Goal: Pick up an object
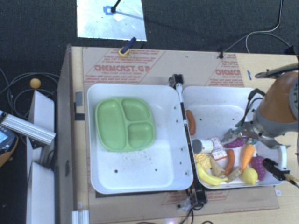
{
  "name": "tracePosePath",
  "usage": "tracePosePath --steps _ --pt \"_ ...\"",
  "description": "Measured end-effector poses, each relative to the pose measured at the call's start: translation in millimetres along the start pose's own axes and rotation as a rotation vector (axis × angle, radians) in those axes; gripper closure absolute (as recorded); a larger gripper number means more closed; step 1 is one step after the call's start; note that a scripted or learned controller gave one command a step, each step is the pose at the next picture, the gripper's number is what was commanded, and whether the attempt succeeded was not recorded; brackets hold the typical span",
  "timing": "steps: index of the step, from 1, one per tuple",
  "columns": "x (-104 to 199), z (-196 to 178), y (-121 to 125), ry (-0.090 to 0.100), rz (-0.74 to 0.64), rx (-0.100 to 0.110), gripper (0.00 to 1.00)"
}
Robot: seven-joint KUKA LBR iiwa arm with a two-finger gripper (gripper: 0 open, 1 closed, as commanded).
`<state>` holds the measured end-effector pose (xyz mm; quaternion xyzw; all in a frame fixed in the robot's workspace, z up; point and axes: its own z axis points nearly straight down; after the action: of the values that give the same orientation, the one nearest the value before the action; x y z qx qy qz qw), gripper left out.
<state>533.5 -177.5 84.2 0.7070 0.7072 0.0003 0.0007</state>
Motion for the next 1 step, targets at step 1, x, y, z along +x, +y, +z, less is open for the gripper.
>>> tracePosePath --steps 1 --pt "-0.2 -11.0 1.7 -0.001 -0.001 -0.005 1.0"
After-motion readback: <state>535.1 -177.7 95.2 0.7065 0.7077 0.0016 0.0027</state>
